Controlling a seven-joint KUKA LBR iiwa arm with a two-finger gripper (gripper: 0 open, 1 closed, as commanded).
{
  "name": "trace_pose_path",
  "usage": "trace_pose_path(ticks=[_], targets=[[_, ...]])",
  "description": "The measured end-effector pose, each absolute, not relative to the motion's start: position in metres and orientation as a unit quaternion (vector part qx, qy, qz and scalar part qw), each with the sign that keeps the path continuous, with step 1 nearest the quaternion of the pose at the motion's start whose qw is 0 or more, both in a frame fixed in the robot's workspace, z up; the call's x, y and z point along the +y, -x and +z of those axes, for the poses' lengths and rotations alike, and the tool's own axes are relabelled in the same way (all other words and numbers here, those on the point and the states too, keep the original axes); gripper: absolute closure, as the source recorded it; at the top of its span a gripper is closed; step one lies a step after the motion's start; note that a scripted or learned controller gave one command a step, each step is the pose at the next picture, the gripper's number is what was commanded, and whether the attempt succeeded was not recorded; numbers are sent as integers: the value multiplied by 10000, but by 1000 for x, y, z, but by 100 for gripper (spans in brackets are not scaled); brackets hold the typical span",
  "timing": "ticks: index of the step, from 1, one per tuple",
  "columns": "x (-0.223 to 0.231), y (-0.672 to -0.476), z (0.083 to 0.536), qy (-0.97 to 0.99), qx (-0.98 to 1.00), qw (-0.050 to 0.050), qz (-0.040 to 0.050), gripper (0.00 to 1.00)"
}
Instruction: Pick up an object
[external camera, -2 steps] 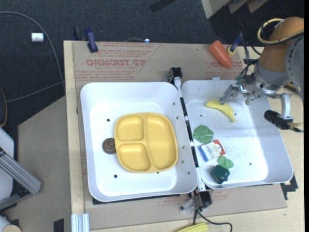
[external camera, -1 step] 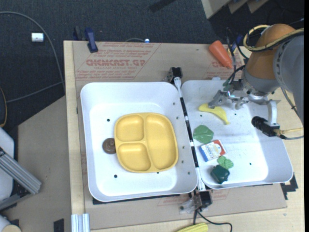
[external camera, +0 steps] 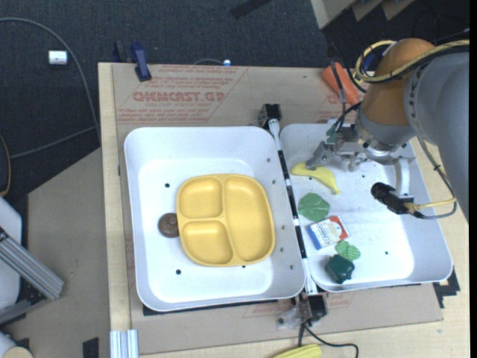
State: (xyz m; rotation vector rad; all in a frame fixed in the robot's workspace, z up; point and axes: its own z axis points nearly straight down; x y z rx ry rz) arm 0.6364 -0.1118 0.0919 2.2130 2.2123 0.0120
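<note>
Grey metal marks my gripper (external camera: 337,155), which hangs low over the back of the right bin (external camera: 425,256), below the orange band (external camera: 391,77) of my arm; from this angle I cannot tell how it is set, and nothing is seen held in it. Just in front of it lies a yellow toy banana (external camera: 319,176) on the bin floor, close to the bin's left wall. Nearer the camera along that wall follow a green leaf-shaped piece (external camera: 314,205), a small white, blue and red packet (external camera: 327,233), and a dark green block (external camera: 340,268) with a lighter green piece (external camera: 348,251) touching its top. The left bin (external camera: 149,200) holds a yellow three-compartment plate (external camera: 224,220); a brown round object (external camera: 168,225) lies at the plate's left edge.
</note>
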Motion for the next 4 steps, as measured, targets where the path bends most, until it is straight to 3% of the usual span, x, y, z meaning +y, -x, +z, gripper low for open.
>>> trace_pose_path(ticks=[1,2,3,4], targets=[[-107,-612,85,-7073,7069,8,0,0],[-101,-537,85,-7075,7067,2,1,0],[-98,-589,122,-7069,7073,9,6,0],[-97,-574,84,-7072,7070,-13,-6,0]])
